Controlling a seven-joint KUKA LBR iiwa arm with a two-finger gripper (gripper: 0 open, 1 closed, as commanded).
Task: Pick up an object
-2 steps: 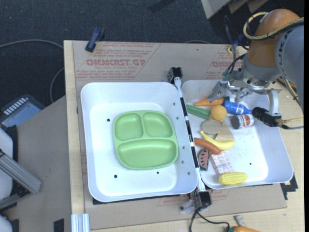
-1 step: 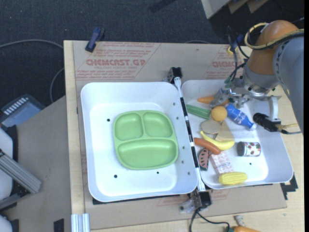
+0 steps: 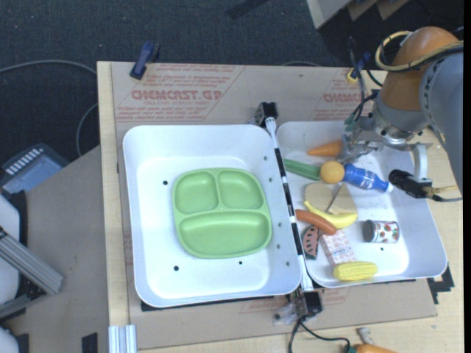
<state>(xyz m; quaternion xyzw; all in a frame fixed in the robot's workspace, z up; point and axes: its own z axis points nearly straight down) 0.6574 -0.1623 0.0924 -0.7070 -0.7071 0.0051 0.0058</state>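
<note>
Right bin [image 3: 434,252]: gripper [image 3: 354,146], grip unclear, above carrot [image 3: 325,151] pointing left, lengthwise left-right.

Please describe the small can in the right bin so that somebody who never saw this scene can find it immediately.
Look at the right white bin, the one crowded with toy food, and go to its right side near the front. The small can lies there on its side, right of the banana and above the corn cob. It alone is a white cylinder with red label marks and a dark end.
</note>
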